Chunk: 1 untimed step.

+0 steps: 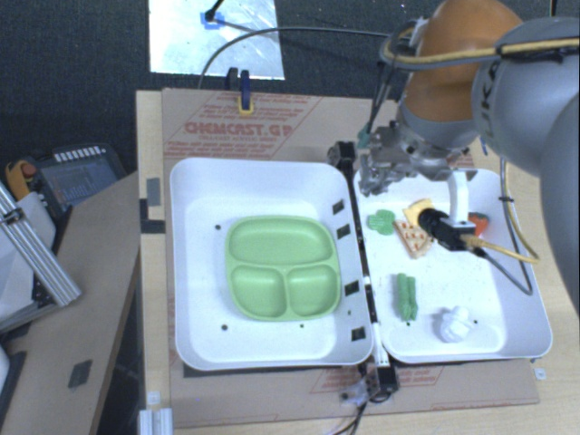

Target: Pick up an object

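White crumpled lump (454, 323) and a green ridged stick (405, 296) lie nearest me, well below the pincer (373, 181). Closer under it sit a small green blob (381, 221) and a tan waffle-patterned piece (413, 236). Whether the pincer is spread or pressed together, I cannot tell. Left of it rests a green three-compartment plastic plate (279, 267).

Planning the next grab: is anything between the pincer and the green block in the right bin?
Possibly. The pincer sits at the right bin's far left corner. The green block lies nearer the front; a small green piece and a waffle-like toy lie between them.
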Tool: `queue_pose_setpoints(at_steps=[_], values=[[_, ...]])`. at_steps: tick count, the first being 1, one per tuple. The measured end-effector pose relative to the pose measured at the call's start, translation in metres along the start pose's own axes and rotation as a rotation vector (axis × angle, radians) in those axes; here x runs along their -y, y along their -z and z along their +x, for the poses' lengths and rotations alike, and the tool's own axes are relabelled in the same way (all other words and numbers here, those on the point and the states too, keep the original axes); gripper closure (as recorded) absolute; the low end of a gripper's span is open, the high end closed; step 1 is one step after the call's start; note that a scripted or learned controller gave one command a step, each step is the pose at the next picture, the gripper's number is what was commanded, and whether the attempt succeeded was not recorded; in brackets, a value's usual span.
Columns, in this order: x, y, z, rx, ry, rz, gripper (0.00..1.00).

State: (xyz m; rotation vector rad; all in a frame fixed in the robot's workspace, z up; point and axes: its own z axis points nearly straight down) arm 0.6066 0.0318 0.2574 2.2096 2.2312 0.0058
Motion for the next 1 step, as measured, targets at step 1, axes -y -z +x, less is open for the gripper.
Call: queue_pose_setpoints(at_steps=[1], values=[[-0.0108,-0.0112,0.0402,0.0,-0.002,0.002,1.0]])
